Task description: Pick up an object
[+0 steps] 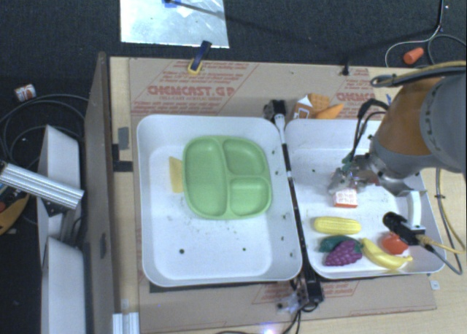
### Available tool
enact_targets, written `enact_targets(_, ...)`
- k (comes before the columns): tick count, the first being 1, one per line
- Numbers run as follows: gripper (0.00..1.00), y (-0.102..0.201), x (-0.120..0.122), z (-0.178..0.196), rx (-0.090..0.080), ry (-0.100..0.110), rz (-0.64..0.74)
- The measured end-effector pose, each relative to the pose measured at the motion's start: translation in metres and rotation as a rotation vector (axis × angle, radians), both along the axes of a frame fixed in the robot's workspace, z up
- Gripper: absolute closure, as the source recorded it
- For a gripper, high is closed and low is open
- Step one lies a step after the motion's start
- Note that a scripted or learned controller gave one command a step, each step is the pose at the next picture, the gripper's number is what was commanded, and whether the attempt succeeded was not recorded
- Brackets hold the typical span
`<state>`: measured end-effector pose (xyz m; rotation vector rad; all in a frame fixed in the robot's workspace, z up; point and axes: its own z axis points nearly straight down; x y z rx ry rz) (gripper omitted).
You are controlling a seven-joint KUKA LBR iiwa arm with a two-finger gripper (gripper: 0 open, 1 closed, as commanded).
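Note:
My gripper [350,179] hangs low over the middle of the right bin [314,154], with the grey arm and its orange band coming in from the right. Just below it, touching or nearly so, lies a small white box with a red label [345,198]. Toward the bin's front edge lie a yellow corn cob [336,224], a purple bunch of grapes [343,252], a teal piece [332,242], a banana [384,255] and a red tomato [394,242].
The left bin [157,201] holds a green divided plate [226,177] with a yellow piece [176,173] tucked at its left side. An orange item [325,110] rests behind the right bin. Cables run along the right edge.

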<state>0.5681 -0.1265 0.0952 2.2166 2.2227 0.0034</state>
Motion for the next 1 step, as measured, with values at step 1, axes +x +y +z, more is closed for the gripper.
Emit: enact_targets(1, 1.00, 0.0876, -0.0265, 0.0946, 0.004, -0.005, 0.010)
